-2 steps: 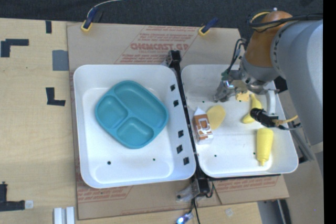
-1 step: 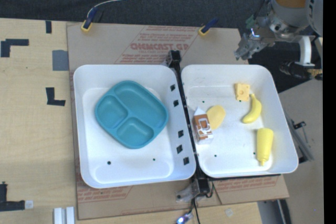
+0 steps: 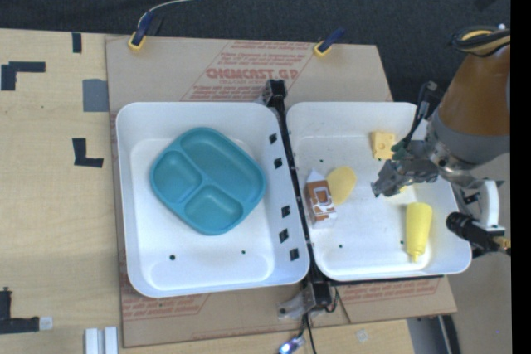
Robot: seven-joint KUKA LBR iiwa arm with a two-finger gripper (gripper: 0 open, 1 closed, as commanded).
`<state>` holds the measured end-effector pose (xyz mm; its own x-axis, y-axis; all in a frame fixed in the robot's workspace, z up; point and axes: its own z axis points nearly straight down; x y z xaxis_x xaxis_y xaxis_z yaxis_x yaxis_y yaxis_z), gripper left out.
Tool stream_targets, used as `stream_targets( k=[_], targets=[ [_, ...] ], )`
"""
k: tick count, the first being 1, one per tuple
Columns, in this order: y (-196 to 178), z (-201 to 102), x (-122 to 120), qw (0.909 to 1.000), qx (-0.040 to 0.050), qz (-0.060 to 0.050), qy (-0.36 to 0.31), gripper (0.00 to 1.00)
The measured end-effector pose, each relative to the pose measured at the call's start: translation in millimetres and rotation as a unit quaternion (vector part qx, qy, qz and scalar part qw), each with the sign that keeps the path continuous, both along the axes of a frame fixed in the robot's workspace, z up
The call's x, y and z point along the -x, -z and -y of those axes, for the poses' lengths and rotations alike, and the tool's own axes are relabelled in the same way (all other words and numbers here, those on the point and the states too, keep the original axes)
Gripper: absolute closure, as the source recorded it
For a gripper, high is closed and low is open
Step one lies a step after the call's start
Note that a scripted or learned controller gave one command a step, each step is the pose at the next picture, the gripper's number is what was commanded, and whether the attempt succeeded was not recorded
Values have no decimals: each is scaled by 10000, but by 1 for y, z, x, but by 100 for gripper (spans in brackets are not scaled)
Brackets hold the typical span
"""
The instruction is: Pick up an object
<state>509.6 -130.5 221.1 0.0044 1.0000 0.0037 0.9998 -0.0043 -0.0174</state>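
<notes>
Here the grey arm with the orange band (image 3: pixel 477 95) reaches over the right-hand shallow white plastic bin (image 3: pixel 357 261) from its right edge, and the dark two-finger gripper (image 3: pixel 388 182) hangs low in the middle of that bin. Whether the fingers are spread or closed I cannot tell, since they read as one dark mass against the white floor; nothing shows between them.

To do the pick well, the gripper probably needs to choose one item that stands apart from the others and from the walls, centre over it, and descend straight so both fingers pass its sides. The rounded pale yellow soft lump (image 3: pixel 341 182) near the bin's middle looks the nearest candidate, just to the gripper's left. It lies just beside, perhaps touching, the small brown and white printed packet (image 3: pixel 320 201) near the bin's left wall, so a sideways approach could push the two together. The long yellow banana-like piece (image 3: pixel 417 230) by the lower right corner lies close to the wall, which may crowd one finger. The small pale yellow cheese-like block (image 3: pixel 382 144) toward the upper edge stands clear of the rest, partly beside the arm's wrist.

The left-hand shallow white plastic bin (image 3: pixel 137 261) holds a teal sectioned plastic plate (image 3: pixel 207 180), lying flat toward its upper middle, apart from every wall. Both bins rest side by side on a brown cardboard sheet (image 3: pixel 249 70) on the counter (image 3: pixel 50 195).
</notes>
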Motion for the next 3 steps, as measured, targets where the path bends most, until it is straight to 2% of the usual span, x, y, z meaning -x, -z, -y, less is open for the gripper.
stream_targets(
  k=[1, 2, 3],
  targets=[
    [61, -10, -18, 10000, 11, 45, -26, 100],
    [-121, -37, -56, 9998, 31, 166, -54, 100],
    [22, -35, -49, 10000, 10, 2, -19, 100]
  ],
)
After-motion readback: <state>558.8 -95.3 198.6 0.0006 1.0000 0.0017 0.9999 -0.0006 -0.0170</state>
